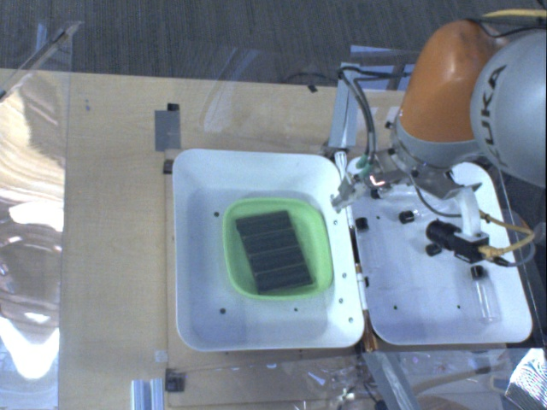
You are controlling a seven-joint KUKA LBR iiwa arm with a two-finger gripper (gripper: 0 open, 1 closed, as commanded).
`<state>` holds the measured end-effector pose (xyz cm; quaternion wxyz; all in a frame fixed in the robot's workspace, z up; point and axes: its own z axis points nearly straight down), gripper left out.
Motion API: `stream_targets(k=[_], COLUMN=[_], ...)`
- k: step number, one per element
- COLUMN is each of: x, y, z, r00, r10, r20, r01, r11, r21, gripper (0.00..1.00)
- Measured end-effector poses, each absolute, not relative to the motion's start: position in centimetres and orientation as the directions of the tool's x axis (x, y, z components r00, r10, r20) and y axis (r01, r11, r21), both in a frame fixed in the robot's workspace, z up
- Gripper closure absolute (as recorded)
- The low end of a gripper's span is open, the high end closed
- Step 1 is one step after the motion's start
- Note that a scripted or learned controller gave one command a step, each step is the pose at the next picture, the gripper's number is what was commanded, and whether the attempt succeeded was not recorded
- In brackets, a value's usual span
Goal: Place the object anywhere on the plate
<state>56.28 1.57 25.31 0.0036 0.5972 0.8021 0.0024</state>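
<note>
A dark grey ridged rectangular object (273,251) lies flat on the green square plate (234,267), near the plate's middle and turned slightly. The plate sits in the left white bin (197,314). My gripper (359,184) hangs over the upper-left corner of the right bin (427,314), close to the wall between the two bins. It is apart from the plate and the object, up and to their right. The grey and orange arm (444,92) covers most of the gripper from above.
Cables (363,118) run from the arm's wrist toward the back of the bench. A black fitting (453,239) with a yellow wire sits over the right bin, next to a small clear tube (484,297). Wooden bench (102,229) stretches to the left.
</note>
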Motion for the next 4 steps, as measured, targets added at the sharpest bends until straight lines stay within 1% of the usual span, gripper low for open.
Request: stream_targets(k=[1, 2, 3, 4], x=[52.8, 49.6, 49.9, 56.8], y=[6.5, 1.3, -0.3, 3.3], z=[28.7, 24.9, 24.1, 23.8], r00=[-0.249, -0.263, -0.233, -0.222], r10=[0.969, 0.965, 0.973, 0.975], r20=[-0.001, -0.001, -0.001, -0.001], r01=[0.969, 0.965, 0.973, 0.975], r11=[0.249, 0.263, 0.233, 0.222], r21=[0.009, 0.005, 0.005, 0.006], gripper=[0.0, 0.0, 0.0, 0.0])
